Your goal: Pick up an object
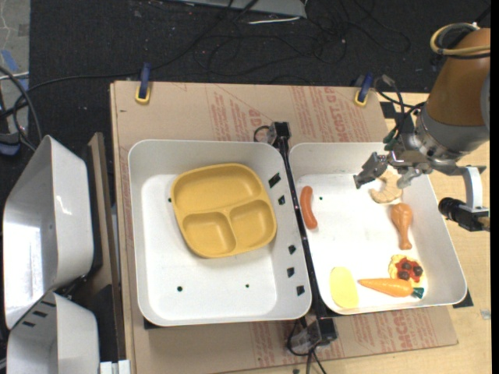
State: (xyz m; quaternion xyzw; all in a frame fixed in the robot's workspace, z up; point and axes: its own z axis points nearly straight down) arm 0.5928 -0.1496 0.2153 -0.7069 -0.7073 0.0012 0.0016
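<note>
My gripper hangs over the back of the right bin, open, with its two dark fingers spread apart. A small beige food piece lies on the bin floor just in front of and below the fingertips, not held. Close by, toward the front, rests a brown chicken drumstick. An orange-red sausage lies near the bin's left wall. Along the front are a yellow oval piece, a carrot and a pizza slice.
The left bin holds a yellow divided plate. A black divider strip runs between the bins. The arm's orange band rises at the right. Grey tubs stand off the bench to the left.
</note>
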